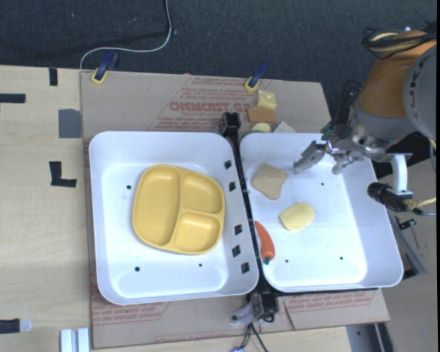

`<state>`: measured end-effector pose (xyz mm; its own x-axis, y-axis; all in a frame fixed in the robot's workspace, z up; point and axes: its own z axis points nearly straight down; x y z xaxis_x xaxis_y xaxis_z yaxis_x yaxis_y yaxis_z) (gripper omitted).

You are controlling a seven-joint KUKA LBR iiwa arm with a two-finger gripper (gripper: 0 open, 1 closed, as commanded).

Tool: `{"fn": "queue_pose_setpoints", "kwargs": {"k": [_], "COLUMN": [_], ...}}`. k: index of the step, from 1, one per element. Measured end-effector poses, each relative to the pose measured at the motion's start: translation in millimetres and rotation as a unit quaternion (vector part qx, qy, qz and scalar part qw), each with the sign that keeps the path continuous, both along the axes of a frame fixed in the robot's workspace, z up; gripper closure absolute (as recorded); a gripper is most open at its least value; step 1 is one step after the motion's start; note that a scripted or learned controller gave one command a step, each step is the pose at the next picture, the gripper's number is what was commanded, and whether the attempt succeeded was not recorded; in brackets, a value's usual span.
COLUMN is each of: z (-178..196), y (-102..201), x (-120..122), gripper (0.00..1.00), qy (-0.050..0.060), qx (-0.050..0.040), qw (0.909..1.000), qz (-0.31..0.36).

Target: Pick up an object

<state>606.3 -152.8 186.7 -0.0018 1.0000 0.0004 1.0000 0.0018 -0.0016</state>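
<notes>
Hand, seemingly spread and holding nothing, above right bin

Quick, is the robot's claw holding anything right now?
Gripper: jaws open, holding nothing, hovering over the right bin.

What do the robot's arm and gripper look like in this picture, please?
The arm is a rounded grey body with a broad orange band above the wrist. Yellow-and-black cabling loops over its top. The gripper is bare silvery metal with two slim fingers, on a metallic wrist block. A black fitting with a white bracket sits beside it.
</notes>
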Motion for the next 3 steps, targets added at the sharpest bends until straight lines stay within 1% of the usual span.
{"fn": "queue_pose_setpoints", "kwargs": {"k": [1,2,3], "z": [-106.3,-100.7,4.5], "y": [-14.8,36.1,74.7], "x": [-41.9,-76.7,4.7], "gripper": [0.00,0.00,0.00], "qy": [-0.001,-0.002,-0.007], "qx": [-0.0006,-0.0009,-0.0007], "qw": [1.0000,1.0000,1.0000], "qz": [-0.002,0.000,0.003]}}
